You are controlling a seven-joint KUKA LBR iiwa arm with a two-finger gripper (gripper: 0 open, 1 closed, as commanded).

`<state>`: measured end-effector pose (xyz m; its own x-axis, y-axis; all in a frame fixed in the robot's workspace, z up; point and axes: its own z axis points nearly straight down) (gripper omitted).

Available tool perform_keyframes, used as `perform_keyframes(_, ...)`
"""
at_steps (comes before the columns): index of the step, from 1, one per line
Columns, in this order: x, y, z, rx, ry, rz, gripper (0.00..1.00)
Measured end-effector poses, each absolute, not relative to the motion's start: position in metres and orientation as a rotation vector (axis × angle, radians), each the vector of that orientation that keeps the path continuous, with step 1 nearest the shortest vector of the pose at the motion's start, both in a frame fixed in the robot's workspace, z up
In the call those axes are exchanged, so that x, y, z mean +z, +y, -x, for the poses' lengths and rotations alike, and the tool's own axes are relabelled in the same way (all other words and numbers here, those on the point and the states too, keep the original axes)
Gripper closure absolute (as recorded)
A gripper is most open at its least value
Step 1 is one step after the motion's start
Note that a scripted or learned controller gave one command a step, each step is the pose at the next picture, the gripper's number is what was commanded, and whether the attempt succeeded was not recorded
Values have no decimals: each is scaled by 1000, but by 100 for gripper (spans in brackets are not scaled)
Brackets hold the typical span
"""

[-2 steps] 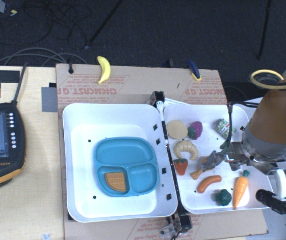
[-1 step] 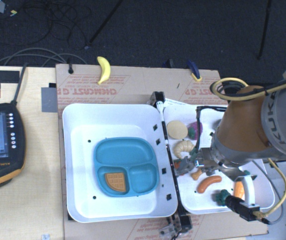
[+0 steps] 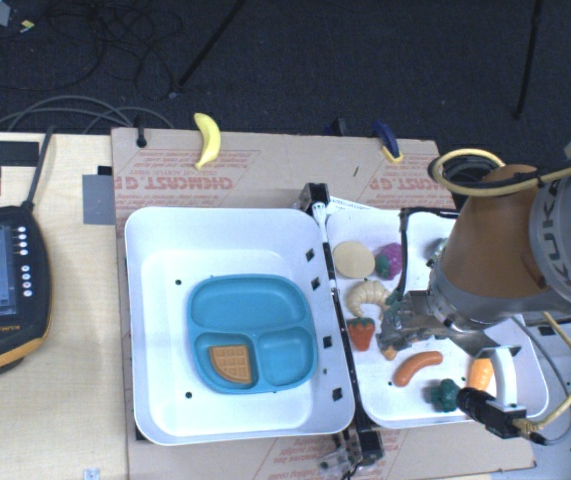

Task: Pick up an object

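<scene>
My gripper reaches down into the right bin from the right, under the grey and orange wrist. Its dark tip sits among toy foods: a croissant just to its upper left, a carrot-like orange and green piece to its left, and a sausage just below it. A tan round bun and a purple piece lie farther back. A dark green item and an orange piece lie at the bin's front right. Nothing is seen lifted.
The left bin holds a blue divided plate with a waffle in its front compartment. A banana lies on the cardboard behind the bins. A teach pendant sits at the far left.
</scene>
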<state>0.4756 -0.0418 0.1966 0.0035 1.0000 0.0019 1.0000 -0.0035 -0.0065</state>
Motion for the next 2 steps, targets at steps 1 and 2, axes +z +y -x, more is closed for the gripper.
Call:
perform_keyframes(1,414,-9,-477,-20,-2233,2224,100)
perform_keyframes(2,452,54,-476,-4,-2230,2214,100)
